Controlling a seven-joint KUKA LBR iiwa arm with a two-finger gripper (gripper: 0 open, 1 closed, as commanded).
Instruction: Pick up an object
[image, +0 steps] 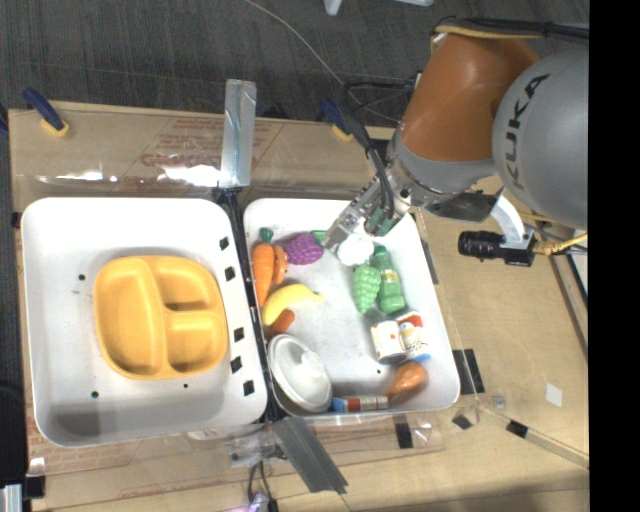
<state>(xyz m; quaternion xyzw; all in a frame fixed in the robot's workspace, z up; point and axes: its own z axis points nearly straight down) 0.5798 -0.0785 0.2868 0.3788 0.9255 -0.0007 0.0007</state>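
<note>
The pincer (350, 228) hangs low over the far end of the right bin (440, 340), its two fingers slightly parted and nothing visible between them, so it reads as released and empty. Just beside its tips on the near-right side lies a small white object (355, 251), perhaps touching a finger; I cannot tell whether it does. Just to the left sits a purple bunch of grapes (303, 248), and beyond that an orange carrot (263, 270) against the bin's left wall. A little nearer the camera from the pincer lie a green bunch of grapes (366, 288) and a green bottle (390, 290), side by side and touching. Further out are a yellow banana (288, 301), a white bowl (298, 372), a white can with a red label (394, 338), a brownish-orange vegetable (407, 380) and a marker pen (358, 403) at the near wall. Well away to the left, the other bin (45, 330) holds a yellow divided tray (160, 313). Any of the nearby toys would serve as the object to pick up, and the risk, as I judge it, lies in the crowding: the fingers could come down astride two items, or pinch the rounded white piece or the grapes off-centre so they squirt sideways. The bin's far wall is also close, and a finger could catch on it.
</note>
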